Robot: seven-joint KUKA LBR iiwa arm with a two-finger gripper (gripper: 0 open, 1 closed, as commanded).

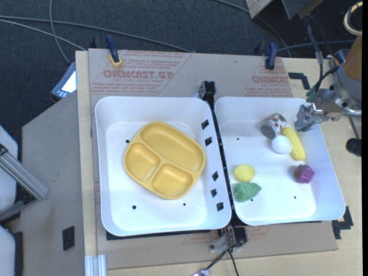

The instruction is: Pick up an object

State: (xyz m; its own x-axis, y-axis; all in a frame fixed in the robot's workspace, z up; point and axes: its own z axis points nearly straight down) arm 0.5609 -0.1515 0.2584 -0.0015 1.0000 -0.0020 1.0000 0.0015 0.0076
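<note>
The right bin (322, 209) holds several small toys: a white ball (281, 145), a yellow banana-like piece (296, 143), a grey and spotted piece (272, 125), a yellow lemon (244, 172), a green leafy piece (246, 191) and a purple piece (304, 173). My gripper (306, 118) hangs over the far right corner of that bin, just right of the spotted piece and above the banana. Nothing shows between its fingers.
The left bin (115, 211) bears a yellow divided plate (165, 160). Black clips run along the seam between the bins (211, 154). Blue clamps (113, 49) (270, 53) hold the cardboard at the back. Cables trail across the dark floor behind.
</note>
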